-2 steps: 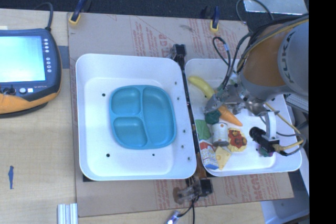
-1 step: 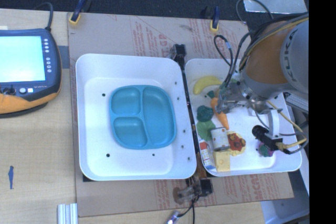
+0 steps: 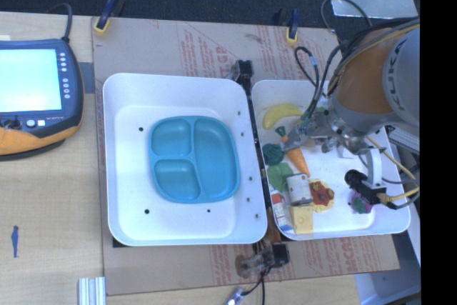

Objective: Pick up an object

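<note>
Reaching in from the right, the arm hangs over the right bin, where all the toys lie. Its gripper sits low, near the banana and carrot. I judge the banana the best pick: it lies apart, while the carrot touches green pieces. Come straight down across its narrow width. The arm hides the bin's far right part, and I cannot tell whether the gripper is open or closed.
</note>
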`<state>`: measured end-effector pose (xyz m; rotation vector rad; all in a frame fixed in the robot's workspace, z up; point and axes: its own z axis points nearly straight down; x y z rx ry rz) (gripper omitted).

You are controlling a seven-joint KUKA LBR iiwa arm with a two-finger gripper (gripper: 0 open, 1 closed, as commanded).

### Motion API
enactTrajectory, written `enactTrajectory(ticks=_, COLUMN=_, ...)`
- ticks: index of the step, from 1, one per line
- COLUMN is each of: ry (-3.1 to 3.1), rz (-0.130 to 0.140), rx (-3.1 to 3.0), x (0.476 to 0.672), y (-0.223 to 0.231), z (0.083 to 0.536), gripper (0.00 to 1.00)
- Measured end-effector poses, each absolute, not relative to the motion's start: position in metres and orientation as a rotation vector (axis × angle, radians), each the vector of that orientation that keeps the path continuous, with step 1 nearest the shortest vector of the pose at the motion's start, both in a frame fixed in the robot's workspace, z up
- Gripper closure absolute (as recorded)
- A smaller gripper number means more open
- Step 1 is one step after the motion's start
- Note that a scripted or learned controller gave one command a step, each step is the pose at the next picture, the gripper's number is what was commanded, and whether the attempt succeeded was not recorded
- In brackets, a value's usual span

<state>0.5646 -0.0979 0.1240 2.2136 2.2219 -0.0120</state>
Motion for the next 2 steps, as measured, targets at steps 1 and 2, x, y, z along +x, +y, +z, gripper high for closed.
enactTrajectory(ticks=1, ry=2.206, rz=-0.013, rx=2.216, x=0.5475, y=-0.1027, z=0.0942, gripper=0.00)
enactTrajectory(ticks=2, ry=2.222, rz=-0.011, rx=2.215, x=0.5473, y=-0.0987, z=0.1032, gripper=1.00)
